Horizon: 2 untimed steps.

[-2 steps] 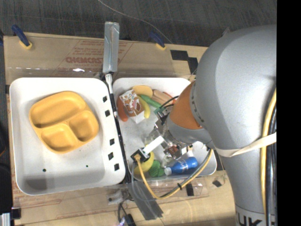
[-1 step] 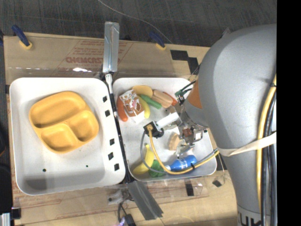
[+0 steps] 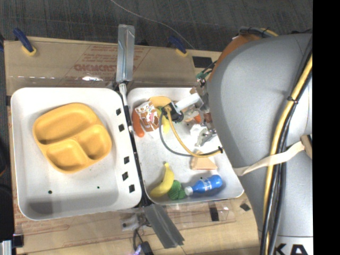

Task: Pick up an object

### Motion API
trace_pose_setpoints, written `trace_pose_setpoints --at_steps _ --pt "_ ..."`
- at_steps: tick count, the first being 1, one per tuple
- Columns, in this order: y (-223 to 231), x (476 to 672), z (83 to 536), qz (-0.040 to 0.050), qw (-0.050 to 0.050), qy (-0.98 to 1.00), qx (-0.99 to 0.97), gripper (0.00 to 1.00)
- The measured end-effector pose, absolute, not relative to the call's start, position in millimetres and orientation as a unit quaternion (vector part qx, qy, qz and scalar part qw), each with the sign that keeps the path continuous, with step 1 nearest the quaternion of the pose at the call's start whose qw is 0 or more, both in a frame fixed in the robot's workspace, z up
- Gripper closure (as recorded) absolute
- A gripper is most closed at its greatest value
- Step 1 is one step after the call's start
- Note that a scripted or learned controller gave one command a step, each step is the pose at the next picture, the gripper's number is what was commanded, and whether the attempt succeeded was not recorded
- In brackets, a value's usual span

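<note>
Tan wedge [image 3: 203, 163] looks the likeliest object for this pick. It lies flat on the floor of the white bin [image 3: 159, 147] on the view's right, close to that bin's right wall and just below the end effector [image 3: 205, 136] in the view. Lower in the same bin lie a blue bottle [image 3: 208, 185], a green piece [image 3: 178, 191] against its end, and a banana [image 3: 164, 180] beside that. At the bin's top end sit an orange-and-white packet [image 3: 146, 116] and a yellow item [image 3: 159, 101], with a small orange thing [image 3: 197, 119] close to the end effector. The other bin [image 3: 21, 105] holds a yellow divided tray [image 3: 71, 137].

The tan wedge is low and thin-edged, so a grasp may well skid over it or shove it against the wall rather than lift it. The small orange thing is near enough to be nudged or caught instead.

The end effector sits over the bin's middle, partly hidden under the grey arm [image 3: 260, 100]. I cannot tell whether it is apart or together. Nothing shows held in it, and whether it touches the bin floor I cannot tell either.
</note>
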State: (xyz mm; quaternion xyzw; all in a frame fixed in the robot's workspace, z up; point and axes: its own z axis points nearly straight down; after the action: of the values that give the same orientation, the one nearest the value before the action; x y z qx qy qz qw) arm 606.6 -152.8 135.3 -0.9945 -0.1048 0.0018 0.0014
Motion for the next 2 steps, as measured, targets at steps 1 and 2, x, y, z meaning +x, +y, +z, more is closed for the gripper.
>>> trace_pose_setpoints --at_steps 1,2 --pt "-107 637.6 111 0.0023 0.002 -0.114 -0.993 0.0" --pt "-125 572.0 90 0.0043 0.002 -0.103 -0.995 0.0"
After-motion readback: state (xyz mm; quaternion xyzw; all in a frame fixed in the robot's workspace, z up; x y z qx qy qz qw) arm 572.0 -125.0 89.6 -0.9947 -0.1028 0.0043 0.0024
